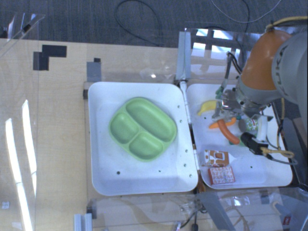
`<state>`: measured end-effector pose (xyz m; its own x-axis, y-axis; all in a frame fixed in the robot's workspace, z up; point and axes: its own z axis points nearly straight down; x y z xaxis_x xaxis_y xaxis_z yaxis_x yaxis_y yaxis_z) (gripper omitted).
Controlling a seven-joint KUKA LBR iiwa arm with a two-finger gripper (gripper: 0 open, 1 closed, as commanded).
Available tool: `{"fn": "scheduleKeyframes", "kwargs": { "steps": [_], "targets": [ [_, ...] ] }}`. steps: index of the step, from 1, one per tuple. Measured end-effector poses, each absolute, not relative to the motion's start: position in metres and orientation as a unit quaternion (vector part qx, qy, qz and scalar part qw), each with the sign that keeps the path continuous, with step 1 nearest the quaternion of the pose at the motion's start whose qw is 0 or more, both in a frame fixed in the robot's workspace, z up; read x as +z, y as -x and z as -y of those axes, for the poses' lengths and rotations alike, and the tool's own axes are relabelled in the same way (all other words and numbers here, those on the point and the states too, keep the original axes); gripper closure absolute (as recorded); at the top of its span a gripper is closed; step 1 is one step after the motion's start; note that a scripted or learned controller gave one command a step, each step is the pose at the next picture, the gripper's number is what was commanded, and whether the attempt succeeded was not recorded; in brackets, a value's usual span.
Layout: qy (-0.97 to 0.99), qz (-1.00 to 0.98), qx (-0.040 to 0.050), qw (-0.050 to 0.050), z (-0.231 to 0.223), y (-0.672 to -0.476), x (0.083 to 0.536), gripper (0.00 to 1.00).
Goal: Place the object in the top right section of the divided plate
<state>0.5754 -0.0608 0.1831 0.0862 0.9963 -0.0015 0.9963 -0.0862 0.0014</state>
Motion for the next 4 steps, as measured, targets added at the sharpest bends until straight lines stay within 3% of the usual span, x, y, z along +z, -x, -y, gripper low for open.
{"fn": "scheduleKeyframes", "kwargs": {
  "steps": [1, 2, 3, 4],
  "targets": [
    [-0.72, -0.694, 0.0003, 0.0, -0.022, -0.592, 0.183, 1.0],
    [-0.666, -0.746, 0.001, 0.002, -0.086, -0.617, 0.251, 1.0],
    [-0.6, -0.8, 0.0, 0.0, -0.141, -0.626, 0.202, 1.0],
    [-0.627, -0.779, 0.0005, 0.0, -0.215, -0.62, 0.194, 1.0]
  ]
}}
